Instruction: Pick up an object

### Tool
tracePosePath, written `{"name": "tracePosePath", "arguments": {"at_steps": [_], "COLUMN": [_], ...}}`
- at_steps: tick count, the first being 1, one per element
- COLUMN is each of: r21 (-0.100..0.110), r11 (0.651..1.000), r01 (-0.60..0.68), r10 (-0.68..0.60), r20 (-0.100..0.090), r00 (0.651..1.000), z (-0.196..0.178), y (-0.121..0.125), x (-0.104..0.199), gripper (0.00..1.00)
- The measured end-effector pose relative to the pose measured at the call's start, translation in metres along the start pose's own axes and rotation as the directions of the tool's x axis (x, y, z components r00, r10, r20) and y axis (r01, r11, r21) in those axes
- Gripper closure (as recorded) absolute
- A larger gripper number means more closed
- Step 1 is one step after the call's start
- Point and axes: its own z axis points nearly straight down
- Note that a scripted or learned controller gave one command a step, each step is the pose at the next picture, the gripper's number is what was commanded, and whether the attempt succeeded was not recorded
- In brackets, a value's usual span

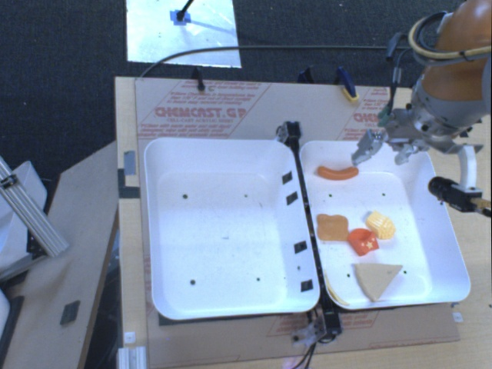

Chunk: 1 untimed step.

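Note:
The right bin (438, 237) holds several toy foods. An orange sausage (337, 173) lies near its back wall. Further forward are a brown toast slice (332, 227), a yellow corn piece (380, 224), a red tomato-like piece (364, 242) and a tan wedge (376, 278) close to the front. My gripper (385, 149) hangs over the bin's back right part, just right of and above the sausage. Its two fingers are spread apart and hold nothing.
The left bin (177, 283) sits beside the right one, with a black clipped divider (300, 206) between them. A black part of the arm (453, 193) juts over the right bin's right rim. Cables and clamps lie behind the bins.

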Motion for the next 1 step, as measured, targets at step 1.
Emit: {"name": "tracePosePath", "arguments": {"at_steps": [1], "r21": [0.002], "r11": [1.0], "r01": [0.004], "r10": [-0.004], "r20": [0.0], "r00": [1.0], "z": [0.1312], "y": [0.0567], "x": [0.0027], "gripper": [0.0]}}
